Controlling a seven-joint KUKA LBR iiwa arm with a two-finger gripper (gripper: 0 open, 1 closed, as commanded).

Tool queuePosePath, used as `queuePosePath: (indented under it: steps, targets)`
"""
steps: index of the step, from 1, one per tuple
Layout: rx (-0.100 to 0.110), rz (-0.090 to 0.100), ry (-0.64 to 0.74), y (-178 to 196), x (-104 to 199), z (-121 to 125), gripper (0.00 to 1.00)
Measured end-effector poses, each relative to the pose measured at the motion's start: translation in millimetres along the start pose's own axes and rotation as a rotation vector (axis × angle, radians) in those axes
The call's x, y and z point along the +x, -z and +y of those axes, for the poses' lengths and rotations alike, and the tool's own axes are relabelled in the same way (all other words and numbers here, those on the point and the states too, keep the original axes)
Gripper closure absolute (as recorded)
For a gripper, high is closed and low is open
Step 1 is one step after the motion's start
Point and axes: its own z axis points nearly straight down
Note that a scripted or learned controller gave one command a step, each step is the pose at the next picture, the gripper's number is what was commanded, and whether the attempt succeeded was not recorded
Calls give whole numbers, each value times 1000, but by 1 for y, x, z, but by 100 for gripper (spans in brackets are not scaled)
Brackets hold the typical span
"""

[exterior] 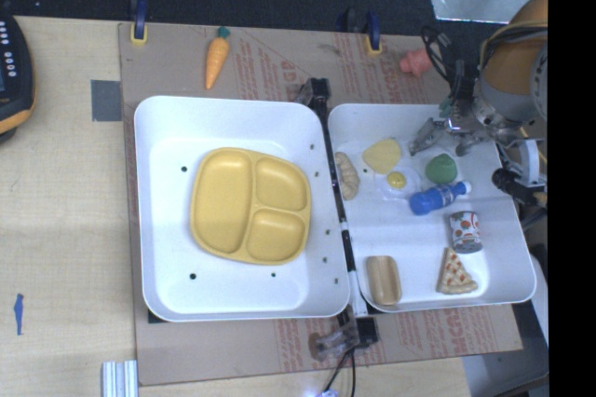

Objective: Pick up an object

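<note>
My gripper hovers over the far side of the right bin, fingers spread open with nothing between them. Just in front of it lies a green round object. A blue bottle lies on its side nearer the middle, beside a small yellow ball and a pale yellow piece. A small can, a pizza slice, a tan bread slice and a beige ridged piece fill the remainder of that bin.
The left bin holds a yellow divided plate. A toy carrot and a pink object lie on the cardboard behind the bins. Blue clamps hold the board's far edge.
</note>
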Motion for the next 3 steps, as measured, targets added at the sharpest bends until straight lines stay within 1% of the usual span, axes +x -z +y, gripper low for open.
queuePosePath:
  steps: [1,2,3]
  targets:
    - [7,1,-1,-1,0,-36,0]
    - [0,0,0,0,0,0,0]
    - [7,0,-1,-1,0,-34,0]
